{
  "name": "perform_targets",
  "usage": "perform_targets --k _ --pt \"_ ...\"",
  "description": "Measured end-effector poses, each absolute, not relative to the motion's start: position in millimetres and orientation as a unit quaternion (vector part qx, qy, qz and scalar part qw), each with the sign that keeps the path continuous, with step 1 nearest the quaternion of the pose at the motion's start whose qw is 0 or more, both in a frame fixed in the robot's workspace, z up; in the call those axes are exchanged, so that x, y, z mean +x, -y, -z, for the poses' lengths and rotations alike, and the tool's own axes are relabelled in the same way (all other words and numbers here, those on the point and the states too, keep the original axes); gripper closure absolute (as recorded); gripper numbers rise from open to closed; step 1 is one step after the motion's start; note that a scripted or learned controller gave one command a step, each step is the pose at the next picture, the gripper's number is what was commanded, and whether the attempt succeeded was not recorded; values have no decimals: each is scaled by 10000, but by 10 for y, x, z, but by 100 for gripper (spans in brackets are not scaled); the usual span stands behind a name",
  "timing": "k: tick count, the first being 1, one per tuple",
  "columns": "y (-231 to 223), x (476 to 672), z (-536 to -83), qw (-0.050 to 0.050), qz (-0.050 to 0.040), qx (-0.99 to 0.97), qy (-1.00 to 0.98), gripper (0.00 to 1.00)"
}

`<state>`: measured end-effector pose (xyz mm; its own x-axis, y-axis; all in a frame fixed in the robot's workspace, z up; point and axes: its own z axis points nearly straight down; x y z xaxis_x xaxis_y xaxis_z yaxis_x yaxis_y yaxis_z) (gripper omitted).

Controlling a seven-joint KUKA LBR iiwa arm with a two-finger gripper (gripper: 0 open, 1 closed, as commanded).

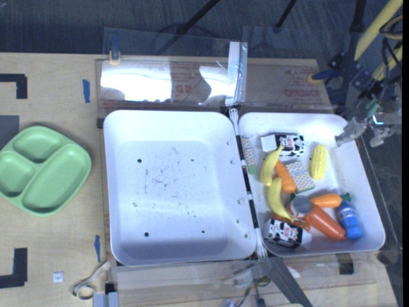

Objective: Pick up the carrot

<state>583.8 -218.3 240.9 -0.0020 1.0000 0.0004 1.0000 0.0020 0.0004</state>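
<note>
Carrot (326, 201) is seen lying in the right bin (374, 190), toward its lower right, just beside a blue bottle (349, 220) and an orange bottle (324, 222). Bananas (273, 181) and corn (317, 160) are found nearby. Tool (358, 128) is seen at the bin's upper right rim; its grip state cannot be told
</note>
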Motion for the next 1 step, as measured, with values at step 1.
perform_targets --k 1 --pt "1795 5565 -1298 -2 5 -6793 7339 0"
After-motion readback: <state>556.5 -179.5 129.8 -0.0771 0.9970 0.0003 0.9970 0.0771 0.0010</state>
